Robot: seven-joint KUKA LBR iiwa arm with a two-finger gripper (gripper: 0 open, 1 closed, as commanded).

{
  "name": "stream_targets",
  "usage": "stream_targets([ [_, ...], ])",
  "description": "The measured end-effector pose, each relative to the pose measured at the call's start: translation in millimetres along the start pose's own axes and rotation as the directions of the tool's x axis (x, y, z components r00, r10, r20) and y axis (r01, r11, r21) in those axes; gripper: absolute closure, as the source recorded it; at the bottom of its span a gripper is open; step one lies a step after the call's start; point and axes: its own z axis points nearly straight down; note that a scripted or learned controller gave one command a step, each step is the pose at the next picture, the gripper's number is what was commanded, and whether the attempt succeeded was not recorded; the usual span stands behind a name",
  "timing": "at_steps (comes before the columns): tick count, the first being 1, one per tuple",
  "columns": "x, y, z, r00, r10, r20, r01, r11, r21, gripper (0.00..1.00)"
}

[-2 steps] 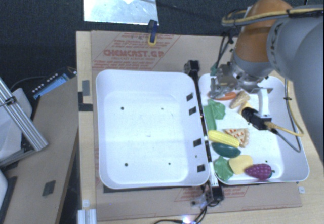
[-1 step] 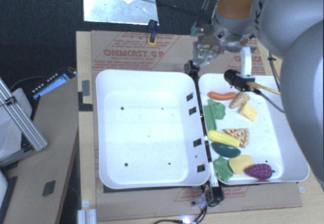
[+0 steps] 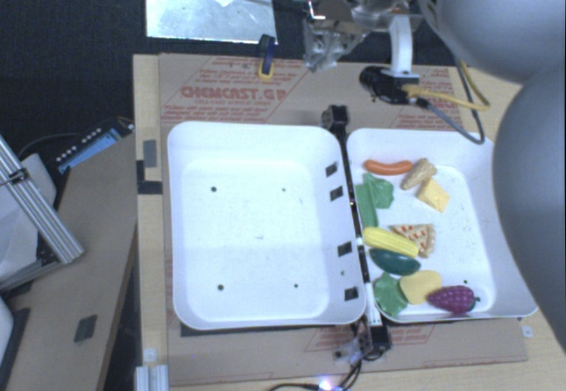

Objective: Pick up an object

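Observation:
Toy foods lie in the right bin (image 3: 469,203): an orange sausage (image 3: 387,166), a tan bread piece (image 3: 419,173), a yellow cheese wedge (image 3: 433,195), a green leaf (image 3: 375,195), a corn cob (image 3: 390,241), a pizza slice (image 3: 416,235), a dark green piece (image 3: 394,263), a yellow piece (image 3: 418,286), and purple grapes (image 3: 452,297). My gripper (image 3: 324,55) hangs high above the bench's far edge, well behind both bins, with nothing visibly between its fingers.
The left bin (image 3: 256,221) sits beside the right one, joined by black clips along the shared rim. A yellow-and-blue clamp (image 3: 266,57) stands on the cardboard at the back. The grey arm (image 3: 495,18) looms over the upper right corner.

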Motion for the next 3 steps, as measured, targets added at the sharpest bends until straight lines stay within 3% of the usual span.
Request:
stream_targets([
  [2,105,2,-154,1.0,0.004,0.0,-0.004,1.0,0.004,1.0],
  [3,42,2,-148,1.0,0.017,0.007,-0.017,1.0,0.014,1.0],
])
